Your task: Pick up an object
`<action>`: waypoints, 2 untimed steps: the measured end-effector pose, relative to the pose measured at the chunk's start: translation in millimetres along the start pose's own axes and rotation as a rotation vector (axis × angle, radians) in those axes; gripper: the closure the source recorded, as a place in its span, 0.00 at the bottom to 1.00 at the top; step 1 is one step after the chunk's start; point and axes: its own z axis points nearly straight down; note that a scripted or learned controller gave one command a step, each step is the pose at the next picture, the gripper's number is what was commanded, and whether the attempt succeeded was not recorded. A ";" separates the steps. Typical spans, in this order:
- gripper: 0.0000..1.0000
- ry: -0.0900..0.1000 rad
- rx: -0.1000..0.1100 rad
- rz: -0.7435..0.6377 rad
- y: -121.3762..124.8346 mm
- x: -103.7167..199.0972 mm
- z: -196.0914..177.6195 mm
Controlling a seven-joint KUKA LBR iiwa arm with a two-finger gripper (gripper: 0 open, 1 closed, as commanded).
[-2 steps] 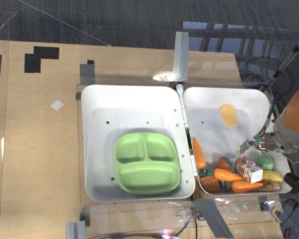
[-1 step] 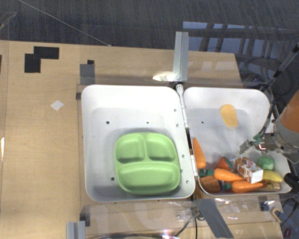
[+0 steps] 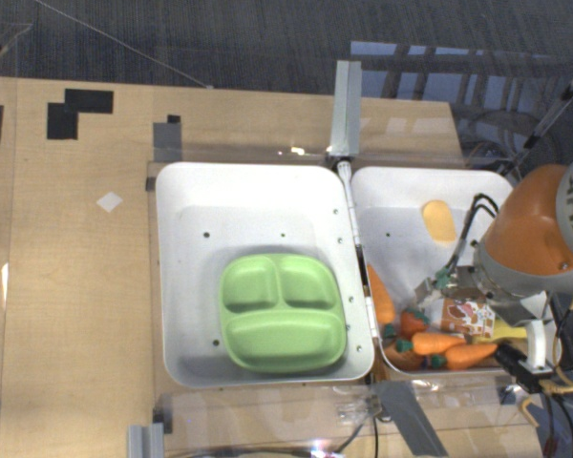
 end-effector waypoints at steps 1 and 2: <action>0.00 0.004 0.017 -0.019 40.1 -85.8 -32.1; 0.00 0.006 0.010 0.187 12.7 -81.4 2.4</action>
